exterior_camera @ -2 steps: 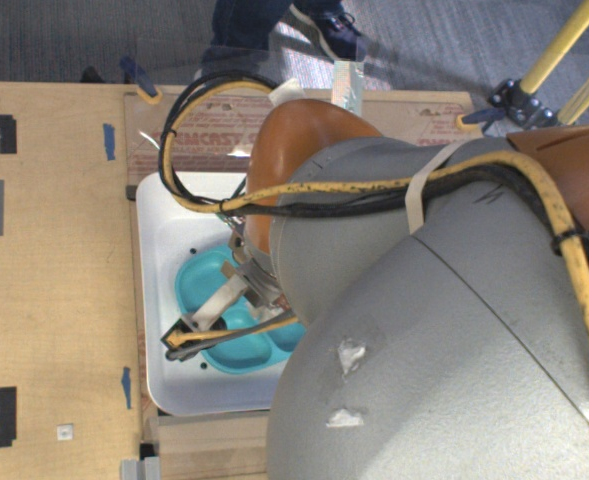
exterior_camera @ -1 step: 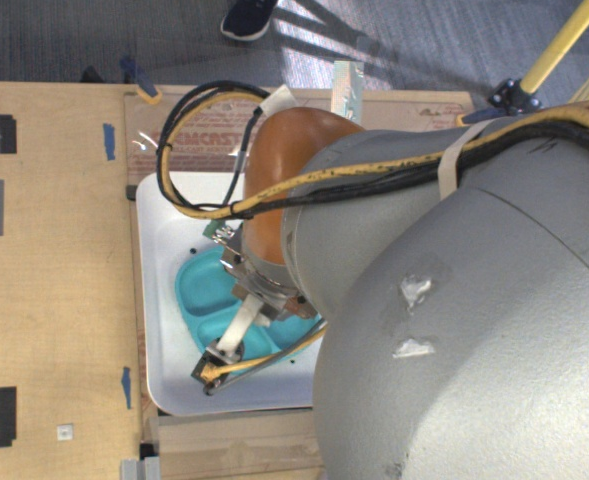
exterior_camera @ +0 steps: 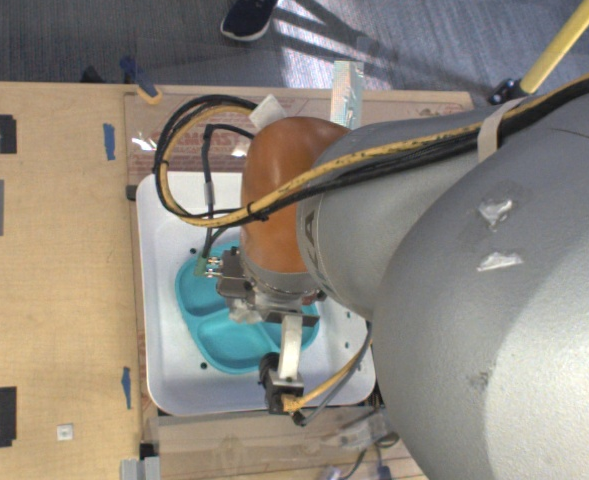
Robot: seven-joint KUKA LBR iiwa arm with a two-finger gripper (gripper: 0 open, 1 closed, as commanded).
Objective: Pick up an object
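Teal tray [exterior_camera: 212,330], shallow, flat in the white bin [exterior_camera: 160,368], and my wrist [exterior_camera: 272,293] hangs right over it. The tray spreads left and near from under me. My jaws are hidden beneath the wrist, so I cannot tell their state. Straight down looks the likely way.

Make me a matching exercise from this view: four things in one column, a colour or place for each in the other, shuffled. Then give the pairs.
Things:
1. bin
2. dish
3. shoe
4. tape

Colour or place:
A. on the floor
B. stuck down left of the bin
C. white
D. lying in the bin, under the arm's wrist

Pairs: 1-C, 2-D, 3-A, 4-B
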